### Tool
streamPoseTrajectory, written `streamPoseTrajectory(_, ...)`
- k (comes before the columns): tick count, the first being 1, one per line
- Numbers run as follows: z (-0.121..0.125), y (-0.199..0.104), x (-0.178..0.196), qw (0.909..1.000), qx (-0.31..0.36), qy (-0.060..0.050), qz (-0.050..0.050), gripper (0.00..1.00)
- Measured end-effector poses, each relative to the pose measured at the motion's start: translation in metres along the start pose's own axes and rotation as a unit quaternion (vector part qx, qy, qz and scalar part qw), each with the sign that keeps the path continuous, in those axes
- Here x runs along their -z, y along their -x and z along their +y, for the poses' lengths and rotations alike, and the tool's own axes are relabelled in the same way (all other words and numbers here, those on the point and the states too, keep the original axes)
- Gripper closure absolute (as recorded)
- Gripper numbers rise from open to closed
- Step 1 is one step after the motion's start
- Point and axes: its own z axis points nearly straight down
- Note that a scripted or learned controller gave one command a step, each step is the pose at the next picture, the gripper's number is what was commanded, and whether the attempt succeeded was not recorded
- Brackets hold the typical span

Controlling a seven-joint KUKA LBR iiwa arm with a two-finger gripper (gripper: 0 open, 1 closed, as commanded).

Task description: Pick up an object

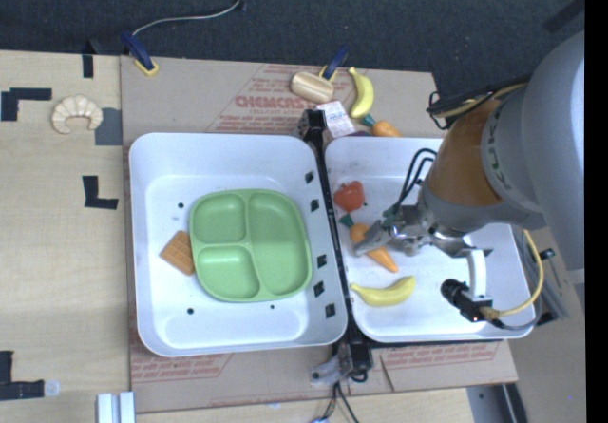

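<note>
The right bin (494,321) holds a red tomato-like toy (350,195), a small orange carrot (359,233), a second carrot (383,260) and a yellow banana (385,292). My gripper (388,235) is low over the bin's left part, directly beside the two carrots and above the banana. The wrist and the arm's orange band (465,169) cover the middle of that bin. I cannot see anything clearly held.
The left bin (152,317) carries a green divided plate (251,244) with an orange cracker (178,252) at its left. Behind the bins lie a bread roll (312,86), a banana (361,93) and a white packet (334,117). A croissant (78,113) rests far left.
</note>
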Motion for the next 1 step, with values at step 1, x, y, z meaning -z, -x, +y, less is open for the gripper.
streamPoseTrajectory(1, -0.0125, -0.0006, 0.0004, 1.0, 0.0, 0.002, -0.001, 0.0)
